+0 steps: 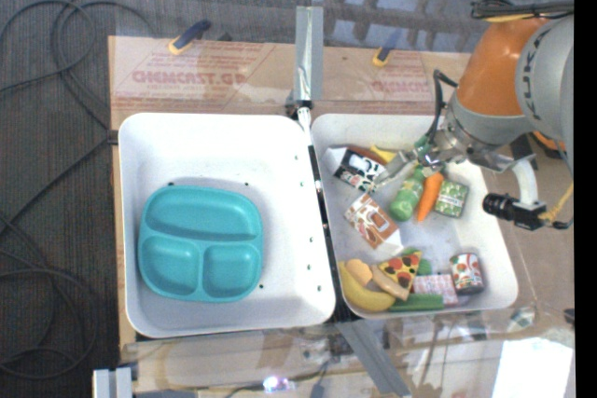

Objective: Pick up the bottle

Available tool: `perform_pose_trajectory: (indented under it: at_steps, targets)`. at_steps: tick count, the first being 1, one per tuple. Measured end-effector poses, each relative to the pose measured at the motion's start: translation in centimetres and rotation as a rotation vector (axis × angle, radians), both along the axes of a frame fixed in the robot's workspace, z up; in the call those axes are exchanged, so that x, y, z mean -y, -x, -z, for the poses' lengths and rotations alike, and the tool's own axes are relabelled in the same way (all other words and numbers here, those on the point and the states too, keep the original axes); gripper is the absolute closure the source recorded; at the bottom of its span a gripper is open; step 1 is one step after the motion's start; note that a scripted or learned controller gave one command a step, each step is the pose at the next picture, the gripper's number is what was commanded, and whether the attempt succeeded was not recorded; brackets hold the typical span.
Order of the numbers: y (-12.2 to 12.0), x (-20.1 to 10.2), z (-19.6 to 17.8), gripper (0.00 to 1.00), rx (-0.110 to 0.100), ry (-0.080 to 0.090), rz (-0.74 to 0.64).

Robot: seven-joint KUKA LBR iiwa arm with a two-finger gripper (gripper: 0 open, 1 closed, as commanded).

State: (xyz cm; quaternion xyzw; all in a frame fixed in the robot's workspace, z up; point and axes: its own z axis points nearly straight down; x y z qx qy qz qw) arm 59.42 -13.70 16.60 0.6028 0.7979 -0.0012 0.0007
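Nearest the camera, along the lower rim of the right-hand shallow white bin (504,294), lie a yellow plastic banana (362,288), a toy pizza slice (399,269), a long green pod-shaped toy (417,301) and a small red-labelled can (465,273). Farther back in the same bin rests the small green plastic bottle (407,199), the thing to be lifted. It lies in the bin's upper middle, touching an orange toy carrot (428,195) on its right, with a green square packet (451,199) beyond that and a brown-and-white snack carton (370,220) to its lower left.

The bottle looks stubby and rounded, bright green with a paler neck end pointing up toward the arm. I judge it light, hollow and stiff, its smooth curved sides likely slippery; a hold across the body's middle seems safest, though the carrot crowds one side.

The pincer (427,154) hovers just above the bottle's upper end, beneath the arm's orange band; whether it is spread or closed I cannot tell, and nothing can be seen in it.

The left white bin (131,144) holds a teal divided plate (200,242).
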Motion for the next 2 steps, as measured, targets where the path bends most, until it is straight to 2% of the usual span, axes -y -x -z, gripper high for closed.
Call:
perform_pose_trajectory:
  at_steps: [1,2]
  targets:
    - [0.3,3.4,7.8,0.00,0.006,-0.005,0.170]
    - [0.1,3.5,6.7,1.00,0.011,0.000,0.169]
